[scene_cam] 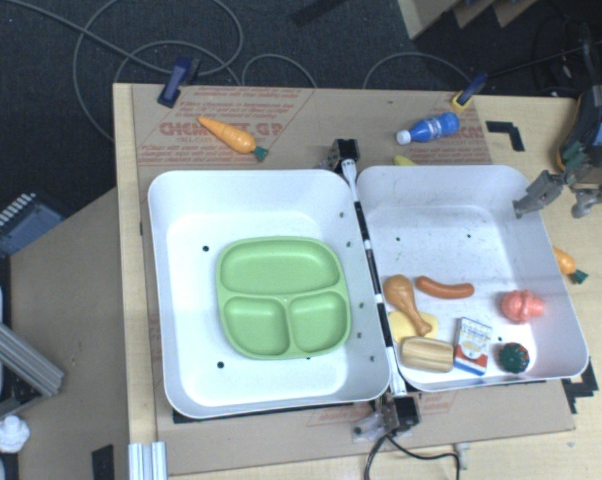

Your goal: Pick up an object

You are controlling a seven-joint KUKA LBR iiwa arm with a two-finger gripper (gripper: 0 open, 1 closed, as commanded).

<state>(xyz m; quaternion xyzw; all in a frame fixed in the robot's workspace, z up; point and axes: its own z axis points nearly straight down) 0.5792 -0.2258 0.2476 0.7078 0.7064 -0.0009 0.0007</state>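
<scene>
My gripper hovers over the right bin's far right rim, its fingers spread with nothing between them. The right bin's near half holds a chicken drumstick, a sausage, a pink lump, a bread roll, a small carton and a dark green ball. All of them lie well below and left of the gripper.
A green divided plate sits in the left bin. On the bench behind the bins lie a carrot and a blue bottle. Another small carrot lies just outside the right bin's right rim.
</scene>
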